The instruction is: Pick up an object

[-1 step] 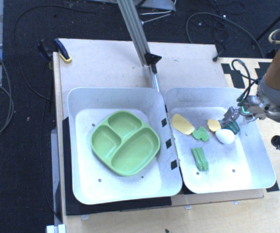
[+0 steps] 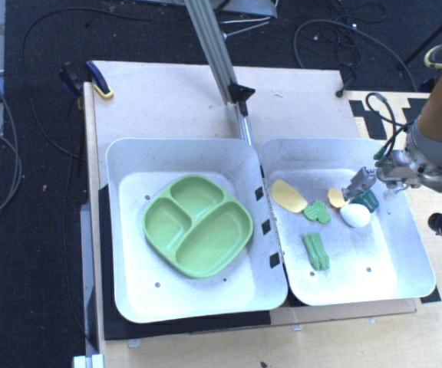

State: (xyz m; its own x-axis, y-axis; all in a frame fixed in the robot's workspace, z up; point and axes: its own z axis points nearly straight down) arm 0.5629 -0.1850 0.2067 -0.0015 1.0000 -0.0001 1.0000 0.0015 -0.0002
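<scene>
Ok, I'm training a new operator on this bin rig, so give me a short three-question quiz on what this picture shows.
1. True or false: the green divided plate lies in the right bin.
2. Multiple choice: the arm's hand is closest to which item? A) the green divided plate B) the white egg-shaped object C) the long green piece
3. How many compartments does the green divided plate have?

Key:
1. False; it lies in the left bin.
2. B; the hand sits just above it, by a small yellow piece.
3. Three.
</scene>
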